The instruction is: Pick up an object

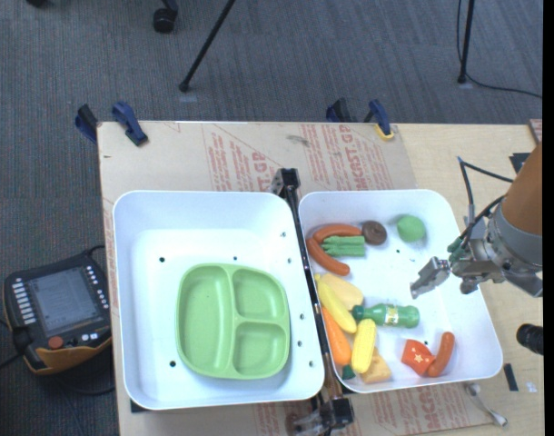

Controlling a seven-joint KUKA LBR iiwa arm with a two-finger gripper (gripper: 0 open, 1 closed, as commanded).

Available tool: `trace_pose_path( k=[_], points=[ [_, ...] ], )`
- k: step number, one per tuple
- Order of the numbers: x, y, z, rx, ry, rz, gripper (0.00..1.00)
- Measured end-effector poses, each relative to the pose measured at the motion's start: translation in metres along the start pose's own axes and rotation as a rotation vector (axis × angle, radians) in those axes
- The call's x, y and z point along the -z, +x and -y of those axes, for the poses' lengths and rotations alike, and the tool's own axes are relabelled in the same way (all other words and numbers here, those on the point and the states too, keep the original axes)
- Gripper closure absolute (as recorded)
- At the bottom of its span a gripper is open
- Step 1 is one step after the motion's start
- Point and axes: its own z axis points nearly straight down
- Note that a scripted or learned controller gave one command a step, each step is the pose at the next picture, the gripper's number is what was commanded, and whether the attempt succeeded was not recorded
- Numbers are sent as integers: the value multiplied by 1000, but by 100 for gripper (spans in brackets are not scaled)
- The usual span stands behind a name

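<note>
Gripper (451, 275) hovers over the right bin (459, 214), fingers seemingly spread, empty; crowded toys risk a glancing miss on the green bottle (388, 315).

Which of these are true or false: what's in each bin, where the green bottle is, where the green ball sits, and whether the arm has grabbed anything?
1. The green divided plate lies in the left bin. True.
2. The green bottle stands upright. False: it lies on its side in the right bin.
3. The green ball sits near the right bin's far edge. True.
4. The gripper holds a carrot. False: nothing shows between its fingers; the orange carrot lies by the bin's left wall.
5. The toy food is in the left bin. False: it is in the right bin.
</note>
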Motion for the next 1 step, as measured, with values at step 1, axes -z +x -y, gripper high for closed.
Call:
trace_pose_path(
  k=[1],
  points=[
    [-124, 64, -25, 61, -8, 2, 0]
  ],
)
